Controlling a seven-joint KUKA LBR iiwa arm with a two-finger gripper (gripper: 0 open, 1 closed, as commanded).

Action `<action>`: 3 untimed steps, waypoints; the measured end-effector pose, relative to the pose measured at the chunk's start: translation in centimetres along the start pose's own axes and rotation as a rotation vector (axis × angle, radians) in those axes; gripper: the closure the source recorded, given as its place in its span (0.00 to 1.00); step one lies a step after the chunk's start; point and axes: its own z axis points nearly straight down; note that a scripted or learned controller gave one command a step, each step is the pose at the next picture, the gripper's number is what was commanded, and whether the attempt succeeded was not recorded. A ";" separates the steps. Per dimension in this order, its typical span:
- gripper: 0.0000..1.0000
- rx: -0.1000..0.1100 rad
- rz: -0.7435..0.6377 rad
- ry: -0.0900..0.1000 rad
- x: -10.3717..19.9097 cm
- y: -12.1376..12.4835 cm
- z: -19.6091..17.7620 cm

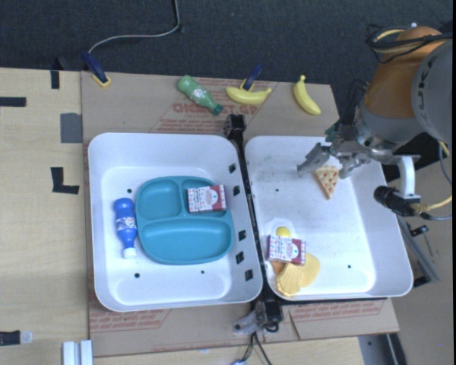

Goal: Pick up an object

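Observation:
My gripper [330, 163] hovers over the far part of the right bin [380, 238], fingers spread open. Just in front of the fingertips lies a tan pizza-slice wedge [327, 181] on the bin floor, its wide end between the two fingers and not clamped. Nearer the front of the same bin, a small red-and-white carton [286, 248] rests on a yellow chip [298, 274], with a small yellow piece [283, 233] beside it. The left bin [106, 173] holds a blue divided plate [184, 223], a second carton [206, 198] on it, and a blue bottle [124, 226].
Beyond the bins on the cardboard lie a green bottle [199, 94] and two bananas [248, 94] [306, 97]. A black divider [243, 196] runs between the bins. The arm's grey-and-orange body [406, 90] stands over the right bin's far right corner.

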 end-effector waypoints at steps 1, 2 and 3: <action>0.00 -0.003 0.000 0.000 -0.2 -3.0 10.7; 0.00 -0.001 0.001 -0.001 -3.3 -0.5 8.3; 0.00 -0.006 -0.001 -0.002 -6.1 4.0 10.7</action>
